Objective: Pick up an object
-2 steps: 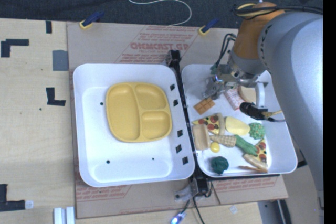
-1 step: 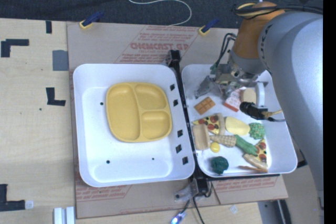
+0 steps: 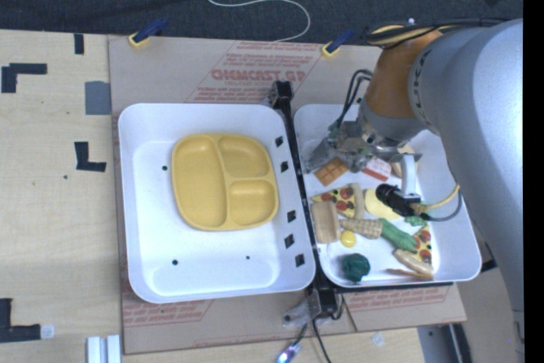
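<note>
Right now the hand (image 3: pixel 340 150) hangs low over toy food (image 3: pixel 374 229) in the right bin (image 3: pixel 455 255); its grip I cannot tell.

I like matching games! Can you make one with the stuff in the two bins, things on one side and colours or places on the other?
Things:
1. divided plate
2. round lump
3. pizza slice
4. gripper

Matches:
A. green, near the right bin's front edge
B. yellow, in the left bin
C. above the toys, at the back of the right bin
D. dotted, at the right bin's front right

Pairs: 1-B, 2-A, 3-D, 4-C
</note>
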Robot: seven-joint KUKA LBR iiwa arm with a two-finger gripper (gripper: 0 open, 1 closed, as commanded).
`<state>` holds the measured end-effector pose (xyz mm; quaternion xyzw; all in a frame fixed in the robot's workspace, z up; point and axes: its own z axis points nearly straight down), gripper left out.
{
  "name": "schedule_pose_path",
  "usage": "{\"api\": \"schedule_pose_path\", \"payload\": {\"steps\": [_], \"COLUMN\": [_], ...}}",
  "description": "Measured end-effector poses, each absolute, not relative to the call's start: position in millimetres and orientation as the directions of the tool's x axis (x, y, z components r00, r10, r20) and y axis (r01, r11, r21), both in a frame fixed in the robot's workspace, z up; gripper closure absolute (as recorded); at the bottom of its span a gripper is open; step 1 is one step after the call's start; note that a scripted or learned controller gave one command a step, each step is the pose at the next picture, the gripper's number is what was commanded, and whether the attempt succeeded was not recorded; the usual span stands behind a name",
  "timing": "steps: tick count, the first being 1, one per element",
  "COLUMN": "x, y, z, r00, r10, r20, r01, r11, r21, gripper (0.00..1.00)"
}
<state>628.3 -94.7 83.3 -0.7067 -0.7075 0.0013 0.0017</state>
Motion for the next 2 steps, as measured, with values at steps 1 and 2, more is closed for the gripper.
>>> {"api": "schedule_pose_path", "payload": {"steps": [1,2], "x": [632.2,628.1], "y": [-93.6,-94.2], "z": [83.9,83.9], "r00": [-0.001,-0.001], "r10": [1.0,1.0], "r20": [0.0,0.0], "r01": [1.0,1.0], "r11": [0.001,0.001], "r21": [-0.001,-0.003], "gripper": [0.0,0.0]}}
